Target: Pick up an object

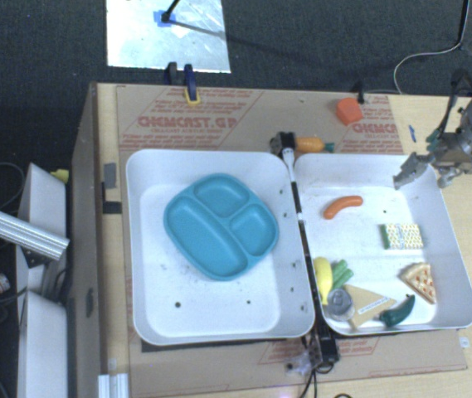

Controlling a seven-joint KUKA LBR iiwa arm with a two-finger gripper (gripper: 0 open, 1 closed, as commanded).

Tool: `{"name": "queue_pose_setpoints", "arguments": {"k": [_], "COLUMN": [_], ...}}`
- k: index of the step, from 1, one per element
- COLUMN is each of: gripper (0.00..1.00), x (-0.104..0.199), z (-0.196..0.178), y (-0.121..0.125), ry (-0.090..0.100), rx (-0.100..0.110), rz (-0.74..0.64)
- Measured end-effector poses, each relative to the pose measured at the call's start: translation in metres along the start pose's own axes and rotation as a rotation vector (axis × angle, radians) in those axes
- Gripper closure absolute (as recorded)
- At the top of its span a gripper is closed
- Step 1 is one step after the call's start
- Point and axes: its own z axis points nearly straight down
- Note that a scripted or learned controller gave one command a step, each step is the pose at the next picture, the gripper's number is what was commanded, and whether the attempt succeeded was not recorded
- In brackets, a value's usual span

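While divided, one blue plate (pixel 221 225)

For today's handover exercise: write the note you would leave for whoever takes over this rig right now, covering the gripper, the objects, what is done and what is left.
Gripper: above the right bin's upper right corner, holding nothing.
Right bin: sausage, patterned sponge, pizza slice, corn cob, green pepper, other small items in the near corner.
Left bin: blue divided plate.
Done: nothing picked.
Left: lower onto one object, probably the sausage as it lies alone, grasp, lift.
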Motion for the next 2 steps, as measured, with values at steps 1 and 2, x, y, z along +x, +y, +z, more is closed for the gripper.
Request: {"name": "queue_pose_setpoints", "arguments": {"k": [1, 2], "gripper": [0.00, 0.00], "x": [0.074, 0.087], "z": [0.059, 0.098], "y": [0.030, 0.058], "ry": [0.002, 0.001], "rx": [0.001, 0.001], "rz": [-0.002, -0.002]}}
